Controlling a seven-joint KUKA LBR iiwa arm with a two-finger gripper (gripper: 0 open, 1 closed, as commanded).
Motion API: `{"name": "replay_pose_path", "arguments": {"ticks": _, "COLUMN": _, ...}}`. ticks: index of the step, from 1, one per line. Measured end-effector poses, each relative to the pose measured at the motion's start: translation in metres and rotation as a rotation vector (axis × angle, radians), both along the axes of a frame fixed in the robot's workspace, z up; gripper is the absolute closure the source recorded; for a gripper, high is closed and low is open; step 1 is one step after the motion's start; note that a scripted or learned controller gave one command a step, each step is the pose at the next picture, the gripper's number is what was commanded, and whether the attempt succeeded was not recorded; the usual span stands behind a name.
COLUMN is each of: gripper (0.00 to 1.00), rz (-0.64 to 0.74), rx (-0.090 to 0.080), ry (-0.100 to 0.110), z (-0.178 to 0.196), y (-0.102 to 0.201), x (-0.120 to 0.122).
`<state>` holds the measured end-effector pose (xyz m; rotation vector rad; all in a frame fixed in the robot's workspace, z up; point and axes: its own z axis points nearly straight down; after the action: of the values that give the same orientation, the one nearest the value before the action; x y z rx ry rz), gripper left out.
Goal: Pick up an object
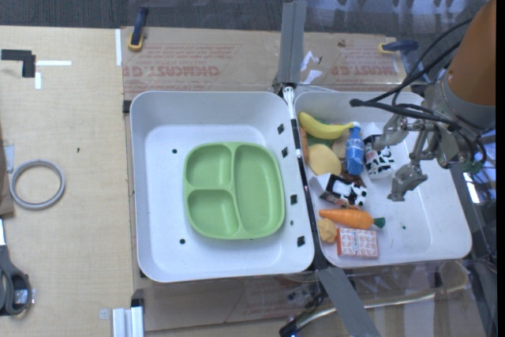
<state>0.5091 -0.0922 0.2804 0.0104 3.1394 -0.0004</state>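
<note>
Above right bin (442,241), open gripper (404,179) beside toy cow (379,160)

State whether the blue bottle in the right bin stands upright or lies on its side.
Lying on its side: the blue bottle rests lengthwise on the right bin floor beside the banana.

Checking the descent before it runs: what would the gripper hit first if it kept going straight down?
Probably bare floor of the right bin. The gripper hangs over an open patch, right of the toy cow and carrot; depth is hard to judge.
</note>
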Motion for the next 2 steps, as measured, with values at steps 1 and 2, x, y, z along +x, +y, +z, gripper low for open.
{"name": "replay_pose_path", "arguments": {"ticks": 1, "gripper": 0.0, "rz": -0.095, "rx": 0.0, "ry": 0.0, "z": -0.056, "y": -0.046, "x": -0.03}}
{"name": "replay_pose_path", "arguments": {"ticks": 2, "gripper": 0.0, "rz": -0.455, "rx": 0.0, "ry": 0.002, "z": -0.178, "y": -0.047, "x": -0.028}}
